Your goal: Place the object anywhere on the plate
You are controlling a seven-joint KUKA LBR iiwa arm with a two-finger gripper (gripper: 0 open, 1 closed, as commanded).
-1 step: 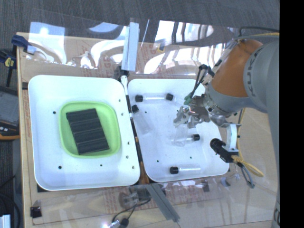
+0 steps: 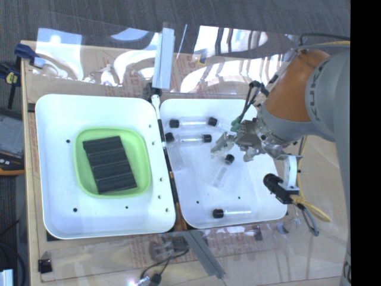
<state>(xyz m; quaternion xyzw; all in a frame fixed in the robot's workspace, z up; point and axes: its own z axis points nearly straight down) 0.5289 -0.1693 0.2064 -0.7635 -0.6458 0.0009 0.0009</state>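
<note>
I see the gripper (image 2: 238, 143) over the right bin (image 2: 196, 213), its jaws' state unclear; the plate (image 2: 140, 154) awaits a vial (image 2: 221, 173).

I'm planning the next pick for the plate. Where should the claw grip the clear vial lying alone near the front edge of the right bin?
Probably mid-body on the vial, coming straight down. It lies flat, black cap to the view's left, so close the fingers across its narrow width, clear of the cap.
</note>
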